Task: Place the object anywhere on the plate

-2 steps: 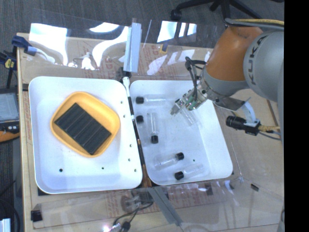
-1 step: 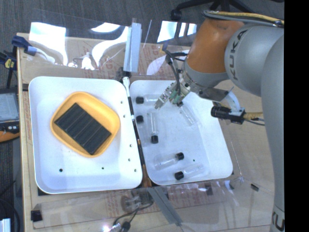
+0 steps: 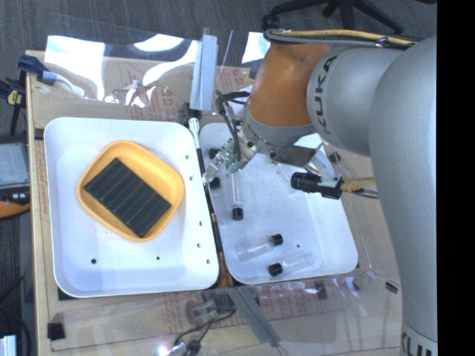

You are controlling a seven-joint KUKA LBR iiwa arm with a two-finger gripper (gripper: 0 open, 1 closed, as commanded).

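A yellow plate [image 3: 130, 188] with a dark ribbed centre lies tilted in the left bin [image 3: 67, 265]. Three clear tubes with black caps lie in the right bin [image 3: 334, 236]. One tube [image 3: 236, 195] stands lengthwise near the bin's left wall. The other two, tube [image 3: 257, 248] and tube [image 3: 291, 264], lie near the front edge. My gripper [image 3: 224, 160] hangs low over the right bin's back left corner, just above the top end of the lengthwise tube. The wrist hides much of it.
The grey arm with its orange band [image 3: 286, 80] covers the back of the right bin. A black cylinder [image 3: 315, 183] with a cable juts out under the wrist. A divider rim [image 3: 206, 206] separates the two bins.
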